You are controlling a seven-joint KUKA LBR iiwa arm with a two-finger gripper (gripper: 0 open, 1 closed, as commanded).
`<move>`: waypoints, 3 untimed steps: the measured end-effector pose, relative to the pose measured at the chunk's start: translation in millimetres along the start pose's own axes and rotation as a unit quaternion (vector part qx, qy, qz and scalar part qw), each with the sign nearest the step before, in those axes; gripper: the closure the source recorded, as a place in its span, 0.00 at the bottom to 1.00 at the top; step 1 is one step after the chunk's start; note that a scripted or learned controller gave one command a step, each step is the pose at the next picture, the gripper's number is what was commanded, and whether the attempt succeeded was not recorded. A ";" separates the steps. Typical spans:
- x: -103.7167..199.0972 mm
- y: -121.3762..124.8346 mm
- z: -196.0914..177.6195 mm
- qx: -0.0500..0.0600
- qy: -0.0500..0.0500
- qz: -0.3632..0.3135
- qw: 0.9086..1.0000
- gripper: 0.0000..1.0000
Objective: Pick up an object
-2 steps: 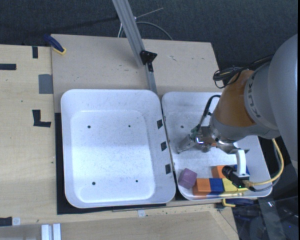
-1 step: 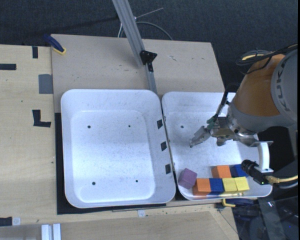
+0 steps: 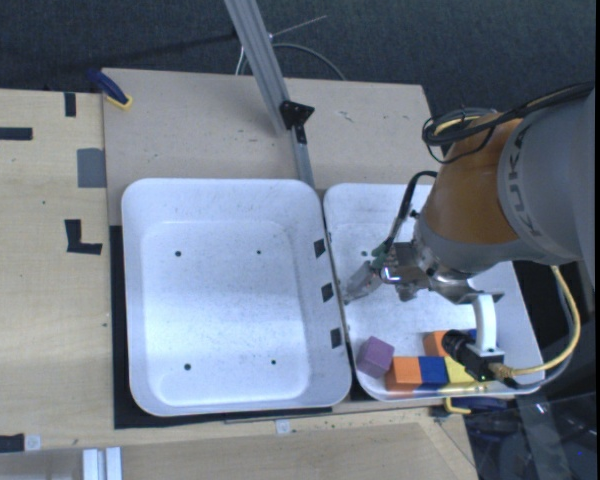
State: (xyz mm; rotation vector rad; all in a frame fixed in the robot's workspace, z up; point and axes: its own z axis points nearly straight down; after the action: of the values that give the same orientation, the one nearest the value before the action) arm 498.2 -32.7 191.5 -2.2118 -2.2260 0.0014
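Observation:
My gripper (image 3: 363,276) hangs over the left part of the right bin (image 3: 365,211), close to the divide between the two bins. Above it rise the orange wrist band and the grey arm, which cover much of that bin. Several small blocks lie in the bin's front corner: a purple block (image 3: 376,354), an orange block (image 3: 407,370), a blue block (image 3: 433,369), a yellow block (image 3: 458,373) and a second orange piece (image 3: 436,342). The gripper sits behind and above the purple block, apart from it. No block shows at the gripper.
The left bin (image 3: 220,184) lies beside the right one, their rims touching. A grey metal bar (image 3: 265,58) slants in from the top and ends at the bins' back edge. Cables (image 3: 555,348) loop off the arm at the right.

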 end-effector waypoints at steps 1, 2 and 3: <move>-37.9 42.8 -0.4 -0.002 -0.002 0.003 1.000 0.00; -59.6 65.1 72.7 0.002 -0.002 0.004 1.000 0.00; -94.5 86.8 101.3 0.000 -0.002 0.004 1.000 0.00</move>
State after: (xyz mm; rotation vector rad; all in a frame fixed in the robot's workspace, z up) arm 585.4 -126.5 89.8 -2.2227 -2.2191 0.0057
